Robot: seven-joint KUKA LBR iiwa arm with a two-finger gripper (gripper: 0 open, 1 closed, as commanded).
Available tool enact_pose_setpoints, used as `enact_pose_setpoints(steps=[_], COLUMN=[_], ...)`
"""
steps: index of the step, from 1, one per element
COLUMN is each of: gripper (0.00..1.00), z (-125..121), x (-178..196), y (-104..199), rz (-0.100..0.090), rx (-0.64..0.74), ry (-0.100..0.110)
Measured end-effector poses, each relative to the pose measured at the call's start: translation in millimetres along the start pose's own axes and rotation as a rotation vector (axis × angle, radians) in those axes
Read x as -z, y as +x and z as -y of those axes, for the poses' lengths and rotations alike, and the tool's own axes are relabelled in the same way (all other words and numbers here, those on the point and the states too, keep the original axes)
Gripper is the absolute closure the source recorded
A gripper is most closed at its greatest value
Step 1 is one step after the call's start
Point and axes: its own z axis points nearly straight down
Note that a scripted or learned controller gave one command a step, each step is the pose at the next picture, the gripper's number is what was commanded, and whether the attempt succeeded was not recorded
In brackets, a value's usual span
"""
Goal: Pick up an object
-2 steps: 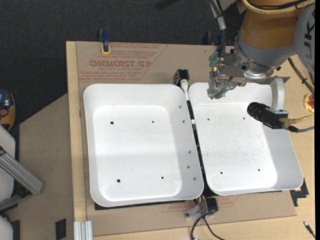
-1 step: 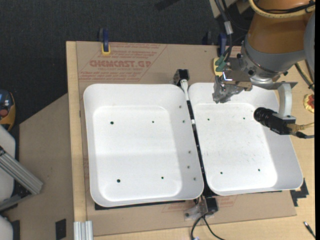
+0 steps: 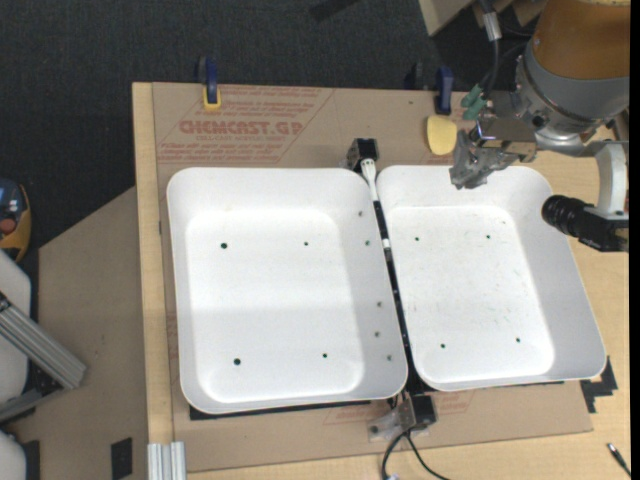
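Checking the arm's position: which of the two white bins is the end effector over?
The right bin. The end effector hangs over its far left corner, beside a small yellow object on the bench; the left bin lies beyond the divider.

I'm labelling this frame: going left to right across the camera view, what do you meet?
Left white bin → black divider strip between the bins → yellow object on the board → tool above the right bin's far rim → right white bin.

Two smooth, faintly glossy white plastic bins sit on a matt brown cardboard sheet over pale wood bench, with bare metal gripper at one o'clock.
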Motion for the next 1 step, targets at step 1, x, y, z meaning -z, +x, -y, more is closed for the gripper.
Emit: enact_pose_setpoints(steps=[1], gripper=[1.0], z=[14.9], x=[-76.7], y=[50.8], rz=[-0.002], rx=[0.006], ry=[0.017])
